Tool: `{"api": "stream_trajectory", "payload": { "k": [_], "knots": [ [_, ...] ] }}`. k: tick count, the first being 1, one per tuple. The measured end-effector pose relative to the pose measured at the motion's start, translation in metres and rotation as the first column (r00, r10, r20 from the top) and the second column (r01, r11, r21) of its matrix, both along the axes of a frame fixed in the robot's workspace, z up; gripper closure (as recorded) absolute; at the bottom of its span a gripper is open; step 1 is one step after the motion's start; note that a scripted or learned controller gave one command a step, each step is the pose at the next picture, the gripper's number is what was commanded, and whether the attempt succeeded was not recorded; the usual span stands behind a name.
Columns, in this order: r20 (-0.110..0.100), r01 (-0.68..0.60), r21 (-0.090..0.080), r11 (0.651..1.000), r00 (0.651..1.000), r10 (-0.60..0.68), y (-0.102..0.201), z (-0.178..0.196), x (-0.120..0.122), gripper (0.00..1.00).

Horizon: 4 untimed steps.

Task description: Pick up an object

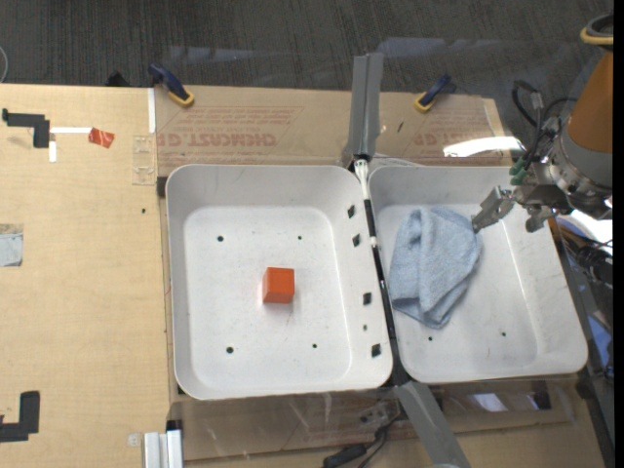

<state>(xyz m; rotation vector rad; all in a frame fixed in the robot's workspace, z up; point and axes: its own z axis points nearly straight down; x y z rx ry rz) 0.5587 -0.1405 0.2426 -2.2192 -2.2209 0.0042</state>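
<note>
Altogether one orange block [279, 286], one blue cloth [434, 263], two bins [195, 359]

An orange cube [279, 286] sits near the middle of the left bin [195, 359]. In the right bin [546, 354] a grey-blue cloth [434, 261] lies crumpled against its left edge (the gripper [507, 209] hangs at the cloth's upper right corner).

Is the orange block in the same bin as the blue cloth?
No, the orange block sits in the left bin, the blue cloth in the right bin.
</note>
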Motion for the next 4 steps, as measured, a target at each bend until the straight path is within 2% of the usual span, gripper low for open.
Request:
{"api": "stream_trajectory", "payload": {
  "k": [1, 2, 3, 4],
  "knots": [
    [0.001, 0.217, -0.001, 0.976, 0.976, -0.217, 0.032, 0.006, 0.021, 0.00],
    [0.001, 0.334, -0.002, 0.943, 0.943, -0.334, 0.076, 0.036, 0.031, 0.00],
    [0.002, 0.184, -0.002, 0.983, 0.983, -0.184, 0.129, 0.073, 0.100, 0.00],
    [0.001, 0.224, -0.002, 0.975, 0.975, -0.224, 0.174, 0.085, 0.056, 0.00]
  ]
}}
